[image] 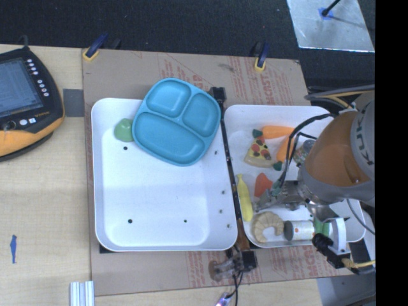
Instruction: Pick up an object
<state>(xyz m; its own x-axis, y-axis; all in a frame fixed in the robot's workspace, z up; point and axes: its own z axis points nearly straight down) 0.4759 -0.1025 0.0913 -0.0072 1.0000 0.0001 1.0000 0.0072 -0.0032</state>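
Two white bins point(102, 171) sit on cardboard; my gripper point(271, 197) hangs over the right bin's toy food point(260, 150), finger state impossible to tell.

Blue tray point(176, 120) leans on the left bin point(159, 225); arm point(335, 161) (grey, orange-banded) over right bin point(237, 116).

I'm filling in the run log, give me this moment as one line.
arm: over right bin | gripper: low among toy food | blue tray: left bin, top | pizza slice: right bin | grasp: unconfirmed
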